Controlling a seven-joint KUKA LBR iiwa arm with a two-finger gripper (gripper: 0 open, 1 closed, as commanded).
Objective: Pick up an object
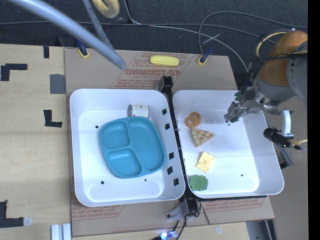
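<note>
Reaching in over the counter [35,134], the arm [280,64] is hanging above the right bin [250,159], its pincer [233,113] hovering near the far rim; the left bin [85,134] is carrying a blue divided plate [132,148] and a small can [138,110]; the pretzel [193,119], cracker wedge [201,136], cheese square [205,161] and green piece [198,182] are lying apart; being flat, they could slip from a grasp; I cannot tell how far the pincer is standing open, and it is holding nothing visible.
</note>
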